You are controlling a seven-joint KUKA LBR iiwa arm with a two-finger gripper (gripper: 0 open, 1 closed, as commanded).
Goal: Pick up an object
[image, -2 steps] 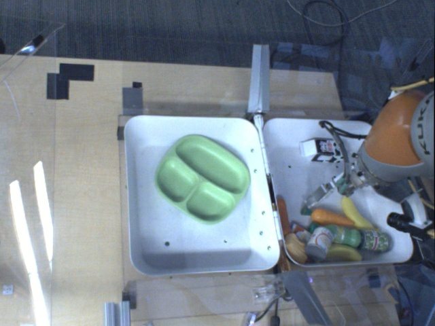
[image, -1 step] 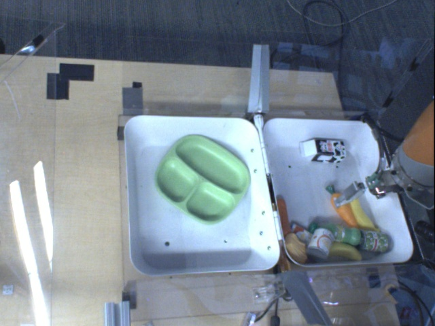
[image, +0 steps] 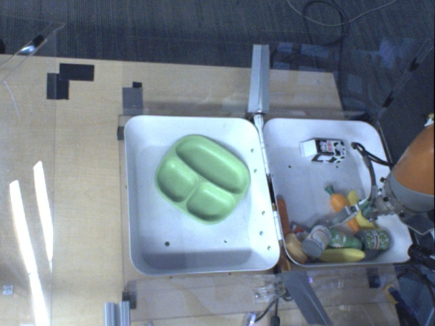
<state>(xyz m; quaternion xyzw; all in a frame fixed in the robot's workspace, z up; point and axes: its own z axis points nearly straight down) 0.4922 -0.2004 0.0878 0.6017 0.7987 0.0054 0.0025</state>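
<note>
On the table (image: pixel 68 182), a green tray (image: pixel 202 177) fills the left bin (image: pixel 136 250); the tool (image: pixel 370 212) is lowered over cluttered items (image: pixel 340 240), its state cannot be told.

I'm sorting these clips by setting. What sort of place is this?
Probably a robotics lab bench set up for pick-and-place trials: two white bins side by side, one with a green divided tray, the other with small toy foods, plus loose cable on carpet.

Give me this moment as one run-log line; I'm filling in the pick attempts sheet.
arm: over right bin | gripper: low among toy food pile | grasp: unconfirmed | left bin: green divided plate
</note>
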